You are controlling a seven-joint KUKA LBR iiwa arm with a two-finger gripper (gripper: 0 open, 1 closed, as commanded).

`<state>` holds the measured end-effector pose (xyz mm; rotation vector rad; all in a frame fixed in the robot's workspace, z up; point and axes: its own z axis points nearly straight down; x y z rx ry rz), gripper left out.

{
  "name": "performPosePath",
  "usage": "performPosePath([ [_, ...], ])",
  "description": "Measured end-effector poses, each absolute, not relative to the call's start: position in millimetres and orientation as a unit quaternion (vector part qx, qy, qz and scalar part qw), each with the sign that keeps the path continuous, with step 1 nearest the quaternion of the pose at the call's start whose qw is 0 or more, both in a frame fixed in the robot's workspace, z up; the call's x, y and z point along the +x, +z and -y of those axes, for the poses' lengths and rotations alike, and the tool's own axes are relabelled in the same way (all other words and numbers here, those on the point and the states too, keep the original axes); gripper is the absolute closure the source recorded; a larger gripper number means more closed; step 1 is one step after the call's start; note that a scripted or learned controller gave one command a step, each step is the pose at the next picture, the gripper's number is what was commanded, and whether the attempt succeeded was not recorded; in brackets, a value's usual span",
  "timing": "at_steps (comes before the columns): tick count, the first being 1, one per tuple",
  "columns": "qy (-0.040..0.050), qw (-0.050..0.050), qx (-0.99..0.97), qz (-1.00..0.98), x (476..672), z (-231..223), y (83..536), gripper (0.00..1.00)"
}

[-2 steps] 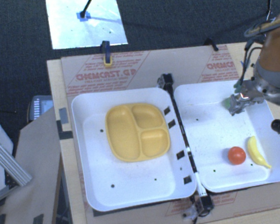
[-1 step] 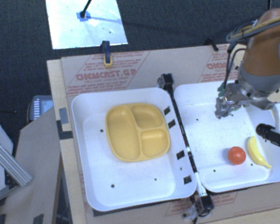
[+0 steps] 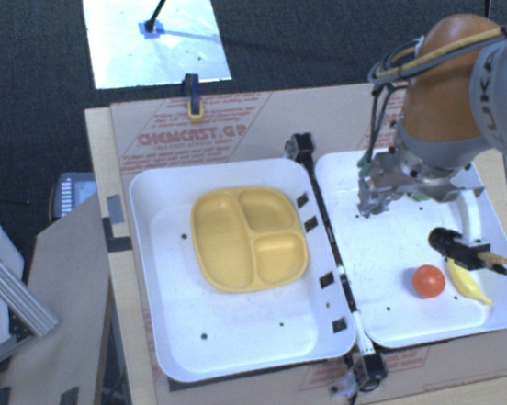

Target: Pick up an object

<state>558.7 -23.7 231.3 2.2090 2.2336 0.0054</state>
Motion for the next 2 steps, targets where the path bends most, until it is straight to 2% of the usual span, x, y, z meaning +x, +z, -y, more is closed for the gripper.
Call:
performPosePath([
  [1, 0.0014, 0.000, 0.703, -0.711, 552.4, -24.7, 238.7, 1.00],
  [2, 0.0009, -0.001, 0.703, -0.711, 537.8, -84.1, 238.2, 1.00],
])
